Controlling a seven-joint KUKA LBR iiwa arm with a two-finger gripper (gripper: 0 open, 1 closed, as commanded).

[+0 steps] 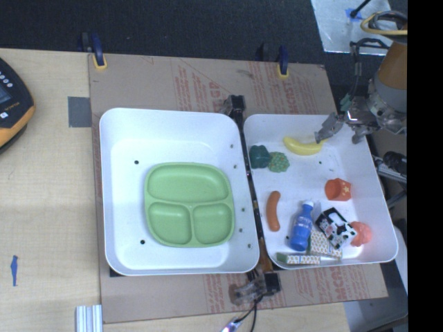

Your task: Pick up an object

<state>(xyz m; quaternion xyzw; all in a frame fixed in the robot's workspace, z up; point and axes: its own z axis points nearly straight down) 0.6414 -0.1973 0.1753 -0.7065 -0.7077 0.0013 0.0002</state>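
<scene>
The gripper (340,126) hangs over the far right edge of the right bin (387,206), its two fingers spread wide with nothing between them. One fingertip sits just beside the right end of the banana (302,145); the other points off toward the bin's rim. This looks like the approach step: nothing is grasped yet, and the gripper appears to be lining up on a target.

The banana is the nearest candidate, lying across the far part of the right bin, a little to the camera's left of the gripper. To take it, the next move calls for shifting toward the banana's middle, straddling it with both fingers, lowering and closing.

Further out lie a dark green piece (259,156) touching a light green broccoli-like piece (279,162), an orange sausage (273,210), a blue bottle (302,225) and a red-orange block (338,189). The left bin (118,185) holds a green divided plate (188,203), well apart from the gripper.
</scene>
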